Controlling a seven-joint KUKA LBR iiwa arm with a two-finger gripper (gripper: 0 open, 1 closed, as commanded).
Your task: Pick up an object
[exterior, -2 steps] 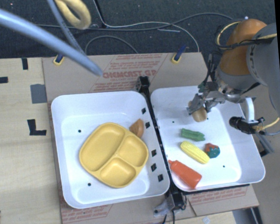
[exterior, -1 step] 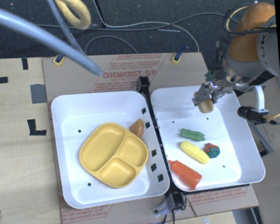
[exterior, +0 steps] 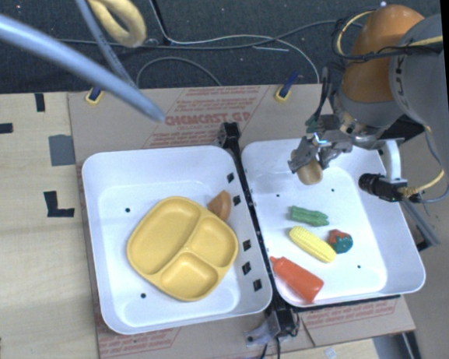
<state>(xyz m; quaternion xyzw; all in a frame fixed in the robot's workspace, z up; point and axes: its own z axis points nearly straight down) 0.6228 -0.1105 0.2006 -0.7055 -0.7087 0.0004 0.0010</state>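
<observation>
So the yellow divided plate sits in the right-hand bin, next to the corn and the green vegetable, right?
Not quite: the camera view shows the yellow divided plate in the left bin. The corn and green vegetable lie in the right bin.

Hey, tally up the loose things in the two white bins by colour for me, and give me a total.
Yellow: 2, divided plate, corn cob
Green: 1, pickle-like piece
Orange-red: 1, block
Red and teal: 1, small round piece
Brown: 2, piece by the plate, piece under the claw
Total: 7
</observation>
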